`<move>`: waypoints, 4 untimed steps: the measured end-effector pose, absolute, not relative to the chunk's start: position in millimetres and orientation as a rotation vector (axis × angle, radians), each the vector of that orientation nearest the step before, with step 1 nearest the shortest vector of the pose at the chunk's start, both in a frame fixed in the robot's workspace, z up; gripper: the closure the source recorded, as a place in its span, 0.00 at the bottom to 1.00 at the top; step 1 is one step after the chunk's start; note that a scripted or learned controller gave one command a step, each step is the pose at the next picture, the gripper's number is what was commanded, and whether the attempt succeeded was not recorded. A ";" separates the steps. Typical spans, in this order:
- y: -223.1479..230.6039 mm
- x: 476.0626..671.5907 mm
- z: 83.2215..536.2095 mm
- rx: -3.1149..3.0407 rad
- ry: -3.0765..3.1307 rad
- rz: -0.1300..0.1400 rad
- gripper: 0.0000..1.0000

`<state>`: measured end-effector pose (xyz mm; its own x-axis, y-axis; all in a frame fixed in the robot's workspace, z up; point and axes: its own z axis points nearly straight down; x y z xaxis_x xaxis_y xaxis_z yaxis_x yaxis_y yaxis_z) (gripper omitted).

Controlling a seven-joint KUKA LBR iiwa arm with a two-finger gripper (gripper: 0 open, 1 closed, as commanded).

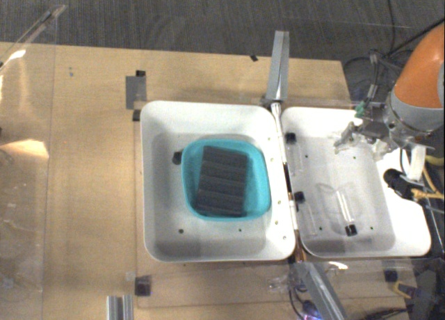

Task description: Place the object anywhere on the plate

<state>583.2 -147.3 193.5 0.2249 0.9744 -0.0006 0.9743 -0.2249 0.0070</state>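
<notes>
- A dark ribbed block point(222, 179) is seen already lying on the teal plate point(259, 193) in the left bin point(160, 172), long axis running near-to-far.
- It's well left of the gripper point(361, 131), which is parked over the right bin point(403, 235)'s far edge.
- Whether the gripper is open or closed can't be told, honestly.

Perhaps a clear tube point(345, 209), right bin point(410, 242)

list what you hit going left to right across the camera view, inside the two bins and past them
left bin → dark ridged block lying on the turquoise plate → right bin → clear tube with a dark cap → gripper
</notes>
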 end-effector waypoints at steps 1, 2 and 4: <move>-187.0 591.2 289.6 2.525 1.853 0.010 0.00; -182.8 655.8 370.8 2.587 1.762 0.012 0.00; -190.0 518.3 437.2 2.780 1.440 0.013 0.00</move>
<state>518.3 -190.0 437.2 0.5769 0.8168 0.0027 0.8167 -0.5769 0.0130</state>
